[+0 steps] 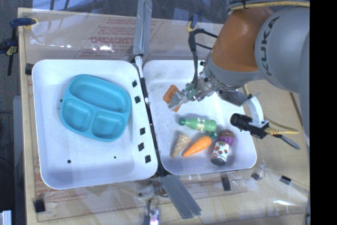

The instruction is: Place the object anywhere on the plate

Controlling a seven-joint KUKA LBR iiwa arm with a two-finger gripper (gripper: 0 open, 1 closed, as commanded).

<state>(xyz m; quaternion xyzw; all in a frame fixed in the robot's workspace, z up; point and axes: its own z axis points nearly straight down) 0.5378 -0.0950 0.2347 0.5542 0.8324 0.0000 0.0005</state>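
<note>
A blue plate [95, 106] with three compartments lies in the left bin [47, 166]. In the right bin [242, 163], a small orange-brown piece [169, 94] rests near the dividing wall. My gripper [179, 101] hangs low over the right bin, its tip right beside that orange-brown piece, on its right and slightly below it. Whether it touches or holds the piece is hidden by the gripper body. The grey arm with its orange band [239, 42] reaches in from the upper right.
Below the gripper in the right bin lie a green bottle [198, 124], a carrot [197, 146], a pale wedge [180, 143] and a small dark-lidded jar [222, 147]. A black camera mount [247, 124] sticks out of the wrist.
</note>
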